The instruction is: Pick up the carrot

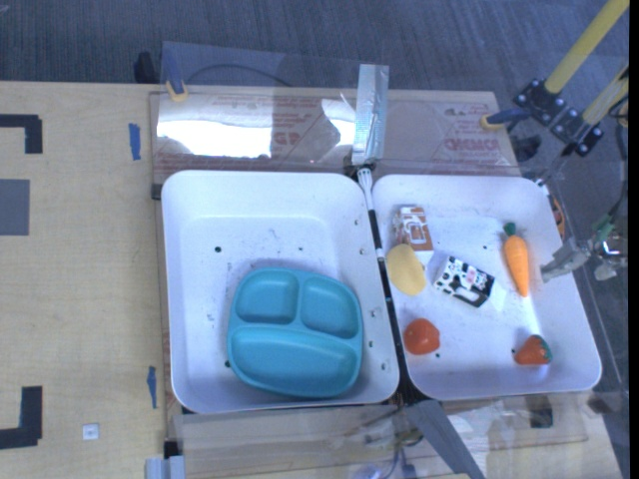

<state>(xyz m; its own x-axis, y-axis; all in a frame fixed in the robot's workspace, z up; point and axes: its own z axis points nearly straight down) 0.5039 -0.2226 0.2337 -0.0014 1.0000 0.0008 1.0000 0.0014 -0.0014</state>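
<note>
Carrot [516,262] lies in the right bin [469,362], green top pointing to the far side, close to the bin's right wall and running roughly along it. Gripper [565,260] sits just right of the carrot at the bin's right rim; can't tell whether it is released or clenched, and nothing is visibly held.

Risks, as judged: the carrot is tight to the wall, so a descent may clip the rim or leave no room on the wall side of the carrot. It is narrow and tapered, so a slightly off closure may roll it or squeeze it out. A push toward the bin's middle could knock it into the black-and-white packet [465,280] just left of the carrot.

Open room: bare floor lies left of the carrot up to the packet, and some beyond its top end. Nearer than the carrot's tip, a small red-orange piece [532,349] sits by the near right corner. Yellow lemon-like item [405,268], red tomato-like item [421,336] and brown box [412,227] stand well left of the carrot. The left bin [190,267] holds a blue divided plate [296,332], far left of the carrot.
</note>
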